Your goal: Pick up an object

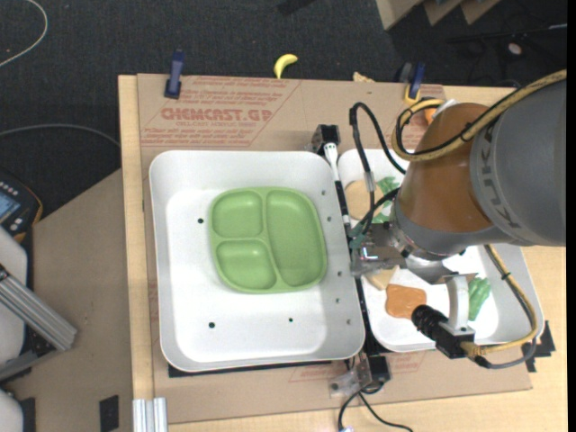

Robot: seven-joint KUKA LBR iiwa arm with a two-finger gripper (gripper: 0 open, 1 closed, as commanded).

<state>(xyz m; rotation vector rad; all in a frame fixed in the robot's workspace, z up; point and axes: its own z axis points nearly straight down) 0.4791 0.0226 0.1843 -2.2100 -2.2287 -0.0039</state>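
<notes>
A green divided plate (268, 238) lies in the left bin (180, 322). The right bin (391, 333) holds an orange piece (403, 300) near its front, a green item (477, 297) to the right of that, another small green item (387, 187) and a pale beige item (356, 196) at its back left. My gripper (371, 253) hangs low over the right bin's left side, just behind the orange piece. The wrist's orange band (445, 165) and the grey arm cover much of that bin.
A brown cardboard sheet (216, 111) lies under both bins, with blue clamps (174, 75) at its far edge. A small yellow object (285, 63) sits beyond the board. Cables (364, 129) loop above the right bin's back.
</notes>
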